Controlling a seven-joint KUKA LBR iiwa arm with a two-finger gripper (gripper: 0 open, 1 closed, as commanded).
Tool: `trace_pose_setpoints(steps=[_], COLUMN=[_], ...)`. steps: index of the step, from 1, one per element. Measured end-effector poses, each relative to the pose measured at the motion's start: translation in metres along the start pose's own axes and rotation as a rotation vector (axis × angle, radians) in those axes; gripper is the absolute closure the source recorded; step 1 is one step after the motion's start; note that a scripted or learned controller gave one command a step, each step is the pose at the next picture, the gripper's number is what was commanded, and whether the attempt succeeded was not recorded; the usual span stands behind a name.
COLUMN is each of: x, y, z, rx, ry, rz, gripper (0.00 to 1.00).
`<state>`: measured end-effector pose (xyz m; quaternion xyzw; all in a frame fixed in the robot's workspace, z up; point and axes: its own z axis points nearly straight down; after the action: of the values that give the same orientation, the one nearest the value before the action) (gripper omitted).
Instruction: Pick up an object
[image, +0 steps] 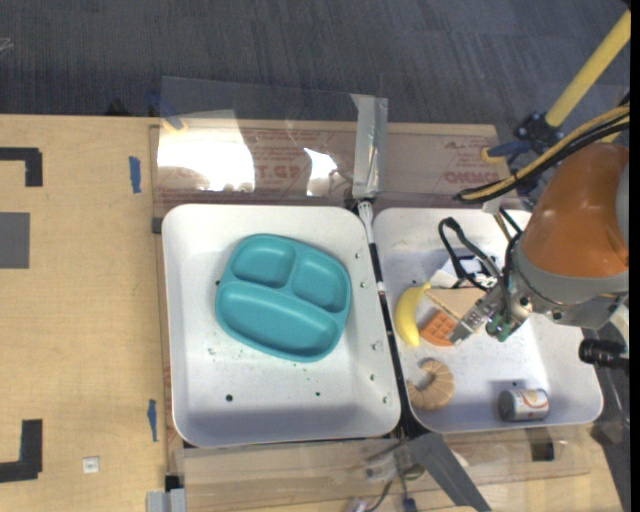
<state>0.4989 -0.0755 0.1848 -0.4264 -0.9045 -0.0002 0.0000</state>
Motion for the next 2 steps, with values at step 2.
trace_pose_setpoints(steps=[2], x=[0.062], y=[0.025], z=[-0.028], rx=[0.002], ry=[0.002], rz=[-0.128], gripper=[1.0])
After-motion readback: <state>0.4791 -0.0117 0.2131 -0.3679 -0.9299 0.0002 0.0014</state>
